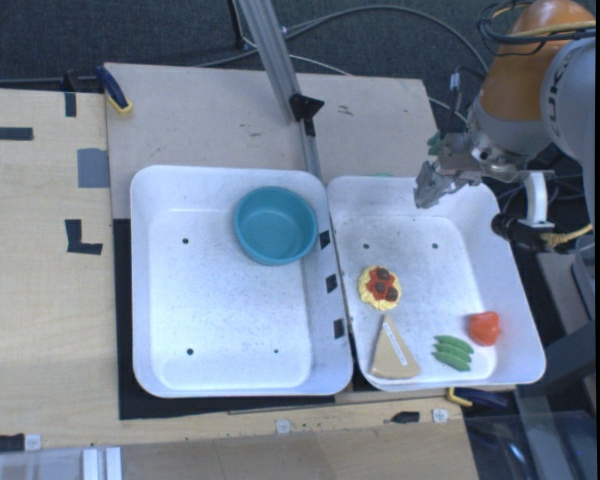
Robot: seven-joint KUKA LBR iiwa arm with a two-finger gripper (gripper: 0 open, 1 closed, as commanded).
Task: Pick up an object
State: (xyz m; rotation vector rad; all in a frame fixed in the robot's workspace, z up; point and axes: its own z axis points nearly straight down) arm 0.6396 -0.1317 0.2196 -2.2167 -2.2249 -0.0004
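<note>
Nearest the camera, a tan triangular wedge [392, 353] lies by the front wall of the right bin [510, 368]. Beside it to the right sit a green pea pod [453, 352] and a small red-orange piece [484, 327], perhaps a tomato, though it is too small to tell. Just behind the wedge's tip rests a yellow round piece topped with red and dark spots [380, 286]. Over the bin's far right corner hangs the gripper [427, 194], well apart from all four; nothing shows between its fingers, and whether they are spread or closed I cannot tell. A blue bowl [275, 225] stands upright in the left bin [170, 368].
</note>
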